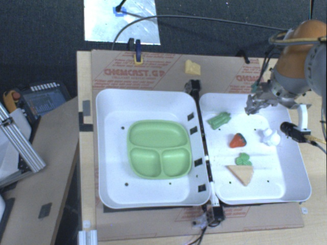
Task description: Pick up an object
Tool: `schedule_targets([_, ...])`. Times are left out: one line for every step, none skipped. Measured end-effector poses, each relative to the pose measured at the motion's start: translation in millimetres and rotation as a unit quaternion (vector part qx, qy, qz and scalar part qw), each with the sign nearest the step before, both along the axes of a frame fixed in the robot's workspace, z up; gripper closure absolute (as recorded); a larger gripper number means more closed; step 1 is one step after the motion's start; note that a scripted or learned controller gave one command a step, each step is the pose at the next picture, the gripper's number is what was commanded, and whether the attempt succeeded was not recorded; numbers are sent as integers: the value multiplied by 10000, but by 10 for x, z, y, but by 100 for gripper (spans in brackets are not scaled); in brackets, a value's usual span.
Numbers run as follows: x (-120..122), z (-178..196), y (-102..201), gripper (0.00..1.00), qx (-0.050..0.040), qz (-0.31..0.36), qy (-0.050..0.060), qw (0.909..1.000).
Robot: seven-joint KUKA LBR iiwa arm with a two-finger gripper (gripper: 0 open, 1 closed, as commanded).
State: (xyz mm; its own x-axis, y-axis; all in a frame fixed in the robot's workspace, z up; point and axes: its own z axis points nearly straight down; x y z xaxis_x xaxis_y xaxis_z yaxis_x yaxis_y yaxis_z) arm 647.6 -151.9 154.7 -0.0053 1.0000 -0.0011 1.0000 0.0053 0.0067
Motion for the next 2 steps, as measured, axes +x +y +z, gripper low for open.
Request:
schedule_targets([92,503,59,100,-1,2,2,10000])
schedule_targets([105,1030,58,100,-1,4,3,10000])
